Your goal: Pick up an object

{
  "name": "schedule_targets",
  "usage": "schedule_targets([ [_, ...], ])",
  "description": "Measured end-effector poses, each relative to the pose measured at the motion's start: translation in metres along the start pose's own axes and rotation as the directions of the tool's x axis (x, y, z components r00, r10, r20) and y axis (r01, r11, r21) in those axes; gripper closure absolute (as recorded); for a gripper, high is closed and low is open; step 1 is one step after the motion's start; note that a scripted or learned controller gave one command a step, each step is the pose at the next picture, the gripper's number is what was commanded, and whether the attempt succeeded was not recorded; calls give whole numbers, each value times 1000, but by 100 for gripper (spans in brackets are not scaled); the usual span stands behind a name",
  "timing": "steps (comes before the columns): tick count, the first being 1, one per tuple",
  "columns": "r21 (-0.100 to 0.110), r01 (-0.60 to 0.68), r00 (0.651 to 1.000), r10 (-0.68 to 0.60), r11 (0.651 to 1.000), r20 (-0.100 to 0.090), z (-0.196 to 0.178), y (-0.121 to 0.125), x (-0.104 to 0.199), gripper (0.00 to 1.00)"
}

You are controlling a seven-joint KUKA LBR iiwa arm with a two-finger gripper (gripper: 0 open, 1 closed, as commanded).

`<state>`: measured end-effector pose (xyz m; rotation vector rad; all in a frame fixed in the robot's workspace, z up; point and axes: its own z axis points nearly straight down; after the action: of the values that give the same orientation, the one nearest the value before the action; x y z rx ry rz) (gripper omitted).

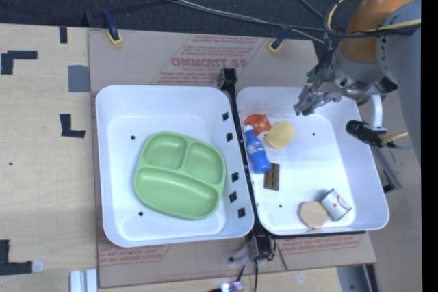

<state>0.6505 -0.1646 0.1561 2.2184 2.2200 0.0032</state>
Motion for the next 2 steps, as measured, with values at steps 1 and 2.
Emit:
schedule_targets([
  [1,-1,1,1000,-1,1000,0,-54,-7,6,100],
  [2,-1,1,1000,-1,1000,1,-115,1,3,100],
])
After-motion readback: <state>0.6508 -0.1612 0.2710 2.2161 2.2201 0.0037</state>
